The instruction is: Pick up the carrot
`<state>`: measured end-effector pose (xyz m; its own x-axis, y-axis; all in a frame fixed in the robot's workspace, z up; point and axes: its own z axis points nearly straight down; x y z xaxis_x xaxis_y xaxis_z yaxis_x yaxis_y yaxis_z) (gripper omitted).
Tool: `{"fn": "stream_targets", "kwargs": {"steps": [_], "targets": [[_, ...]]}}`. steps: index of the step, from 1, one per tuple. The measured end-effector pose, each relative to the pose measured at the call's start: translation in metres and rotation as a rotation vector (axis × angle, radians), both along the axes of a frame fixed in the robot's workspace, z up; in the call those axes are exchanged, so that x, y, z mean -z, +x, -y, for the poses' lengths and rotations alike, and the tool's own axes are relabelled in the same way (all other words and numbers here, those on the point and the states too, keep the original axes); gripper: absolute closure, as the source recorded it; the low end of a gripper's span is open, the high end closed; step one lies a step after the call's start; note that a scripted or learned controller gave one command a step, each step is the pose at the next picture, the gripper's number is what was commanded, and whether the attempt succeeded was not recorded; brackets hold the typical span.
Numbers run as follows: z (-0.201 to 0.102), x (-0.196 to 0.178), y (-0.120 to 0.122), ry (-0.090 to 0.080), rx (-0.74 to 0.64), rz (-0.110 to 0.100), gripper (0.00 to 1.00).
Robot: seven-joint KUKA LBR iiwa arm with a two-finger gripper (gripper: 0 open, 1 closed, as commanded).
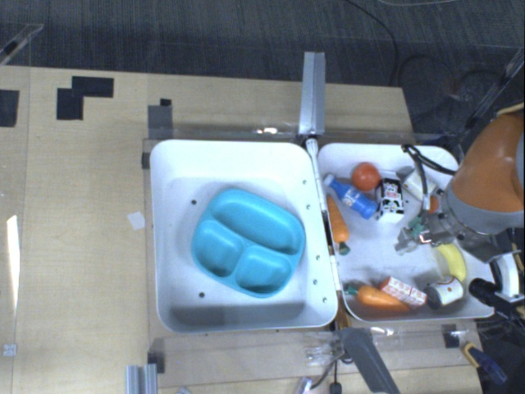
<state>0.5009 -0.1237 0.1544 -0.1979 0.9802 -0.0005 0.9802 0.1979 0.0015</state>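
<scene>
— Two bins (164,245) on the bench; where does the gripper (413,235) sit?
— Over the right one, fingers unreadable (whether parted or closed, nobody could tell).
— And the carrot (336,220)?
— Left of the gripper, along the bin's left wall, apart from it. A blue bottle (353,197) and a tomato (366,175) lie up-left of the gripper; a banana (452,262) just right.

Counted on the desk (82,245): two white bins and a handful of small items.

The left bin (172,220) held one blue divided plate (248,241). The right bin (369,158) held two carrots (337,222) (379,298), one tomato (366,175), one blue bottle (353,198), one banana (450,261), and a few small packages too unclear to count.
</scene>
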Motion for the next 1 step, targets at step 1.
{"fn": "stream_targets", "kwargs": {"steps": [1], "targets": [[-0.018, -0.0282, -0.0121, -0.001, -0.1, 0.0, 1.0]]}}
